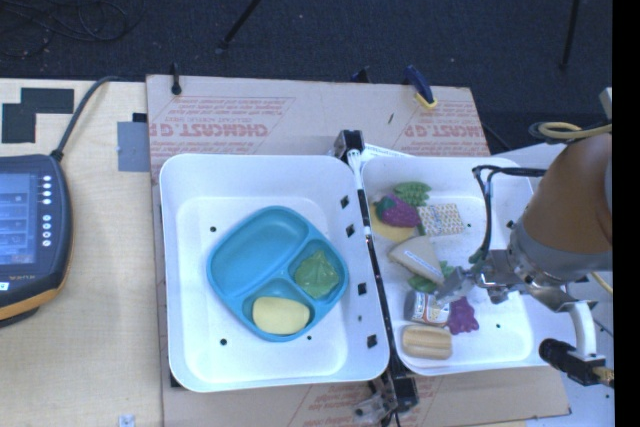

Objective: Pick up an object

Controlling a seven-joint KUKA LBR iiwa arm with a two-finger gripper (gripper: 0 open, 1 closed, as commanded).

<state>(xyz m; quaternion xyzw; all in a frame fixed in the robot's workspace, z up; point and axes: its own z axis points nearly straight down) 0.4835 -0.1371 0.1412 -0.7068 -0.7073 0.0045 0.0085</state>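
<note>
Approach step: hand [452, 281] is hovering low in the right bin [505, 347] beside the purple grape bunch [462, 317]; its grip cannot be told; next, centring and closing on one toy.

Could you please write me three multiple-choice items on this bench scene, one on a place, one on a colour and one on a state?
1. Where does the blue divided plate lie?
A. in the left bin
B. in the right bin
C. on the cardboard outside the bins

2. What colour is the rounded item in the plate's near compartment?
A. red
B. yellow
C. black

3. How does the gripper stand?
A. raised high above the left bin
B. parked off the bench
C. low in the right bin among the toy foods

Answers:
1. A, as the plate rests on the floor of the left bin.
2. B, as the item is pale yellow beside a green item.
3. C, as it sits down in the right bin close to the purple grapes and a wedge-shaped piece.
</note>
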